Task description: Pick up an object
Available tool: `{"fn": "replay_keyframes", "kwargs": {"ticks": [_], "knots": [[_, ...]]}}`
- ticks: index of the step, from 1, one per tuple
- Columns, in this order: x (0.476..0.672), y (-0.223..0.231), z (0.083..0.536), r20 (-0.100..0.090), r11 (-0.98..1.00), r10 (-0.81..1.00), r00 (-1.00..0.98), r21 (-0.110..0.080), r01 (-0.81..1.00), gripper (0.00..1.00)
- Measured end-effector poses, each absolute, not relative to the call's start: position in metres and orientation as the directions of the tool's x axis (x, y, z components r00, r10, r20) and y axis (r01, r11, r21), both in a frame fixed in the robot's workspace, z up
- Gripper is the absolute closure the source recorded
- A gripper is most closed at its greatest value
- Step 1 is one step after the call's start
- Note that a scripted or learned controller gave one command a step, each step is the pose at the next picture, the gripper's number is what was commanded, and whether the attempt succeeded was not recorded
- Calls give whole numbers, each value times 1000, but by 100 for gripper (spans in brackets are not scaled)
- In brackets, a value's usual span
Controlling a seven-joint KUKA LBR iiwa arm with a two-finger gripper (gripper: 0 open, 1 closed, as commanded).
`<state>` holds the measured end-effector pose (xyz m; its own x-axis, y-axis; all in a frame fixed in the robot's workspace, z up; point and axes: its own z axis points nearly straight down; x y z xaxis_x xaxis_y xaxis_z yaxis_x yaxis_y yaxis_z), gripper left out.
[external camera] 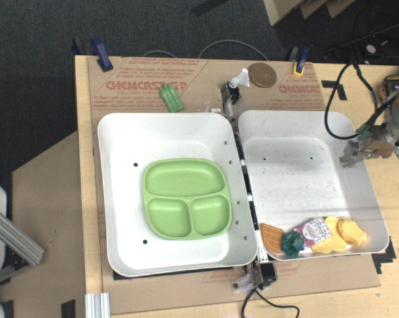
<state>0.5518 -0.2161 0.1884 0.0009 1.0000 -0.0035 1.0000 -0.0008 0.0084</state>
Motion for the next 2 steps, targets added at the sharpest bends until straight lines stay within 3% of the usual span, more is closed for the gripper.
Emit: {"fn": "replay_keyframes", "kwargs": {"ticks": [1, 2], "knots": [[552, -216, 182, -1, 0, 1000, 0, 1, 1000, 0], [647, -210, 136, -3, 5, 1000, -5, 7, 1000, 0]]}}
